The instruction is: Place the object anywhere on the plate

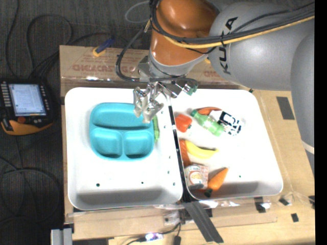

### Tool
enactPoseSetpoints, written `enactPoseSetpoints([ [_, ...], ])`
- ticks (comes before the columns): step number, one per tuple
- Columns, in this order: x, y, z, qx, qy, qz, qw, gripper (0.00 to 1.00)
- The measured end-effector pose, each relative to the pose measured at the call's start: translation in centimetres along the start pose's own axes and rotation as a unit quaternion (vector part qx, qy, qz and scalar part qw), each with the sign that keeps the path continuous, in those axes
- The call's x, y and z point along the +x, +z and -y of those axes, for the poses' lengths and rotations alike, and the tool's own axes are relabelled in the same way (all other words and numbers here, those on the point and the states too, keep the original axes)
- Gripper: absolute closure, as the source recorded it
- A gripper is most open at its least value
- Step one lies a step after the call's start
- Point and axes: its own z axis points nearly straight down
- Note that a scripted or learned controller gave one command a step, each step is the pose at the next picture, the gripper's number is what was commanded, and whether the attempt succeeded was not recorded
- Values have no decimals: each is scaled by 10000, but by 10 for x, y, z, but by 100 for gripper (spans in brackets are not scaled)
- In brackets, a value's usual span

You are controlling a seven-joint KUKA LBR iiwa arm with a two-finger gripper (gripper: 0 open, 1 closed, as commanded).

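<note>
Turquoise plate (121, 131), three compartments, is sitting in the left bin (82, 182). I am reading the end effector (146, 107) as hanging over the plate's upper right corner, just inside the divider between the two bins. Its metal fingers (139, 106) are pointing down and standing close together. Whether anything is between them, I cannot tell; the tips are blurring into the plate rim.

A thin green object (156, 130) is lying just beside the plate's right edge, between the plate and the bin wall, directly below the fingertips. I cannot tell whether it is touching the fingers or resting on the bin floor.

The right bin (265, 172) is holding the other items:
- a green bottle (206, 122) lying tilted near the top;
- a black-and-white item (229, 122) just beside it;
- a red piece (181, 122) against the divider;
- a banana (200, 150) near the middle;
- a small round can (194, 175) near the front wall;
- a carrot (217, 178) beside the can.

Both bins are resting on a cardboard-covered worktop (92, 65). A handheld controller with a lit screen (24, 103) is lying on the floor to the left.
</note>
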Motion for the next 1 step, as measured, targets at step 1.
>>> enactPoseSetpoints([
  [1, 0, 0, 0, -4, -3, 4, 10000, 0],
])
